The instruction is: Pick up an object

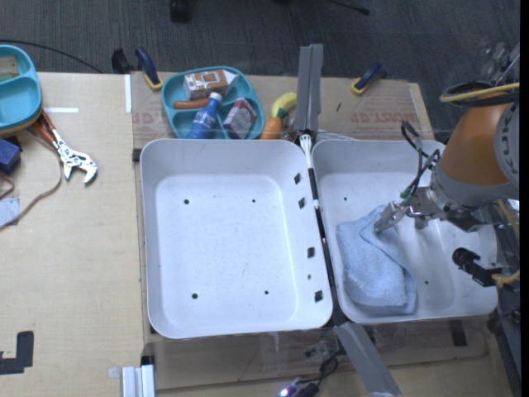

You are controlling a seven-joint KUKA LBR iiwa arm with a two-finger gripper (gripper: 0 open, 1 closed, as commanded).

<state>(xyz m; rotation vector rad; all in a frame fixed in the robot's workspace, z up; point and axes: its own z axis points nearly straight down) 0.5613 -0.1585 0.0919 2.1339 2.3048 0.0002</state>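
Note:
A crumpled light-blue cloth [374, 263] lies in the right bin [360, 180], toward its front left. My gripper [395, 217] hangs low over the cloth's far right edge, reaching in from the right under the orange-banded wrist. Its fingers point left and down toward the cloth's upper corner. I cannot make out whether anything sits between them.
The left bin [227, 238] sits beside the right one, with a grey divider post [309, 89] behind them. A teal tray [212, 102] of small items and a banana [283, 106] lie behind the bins. A wrench [73, 160] lies at far left.

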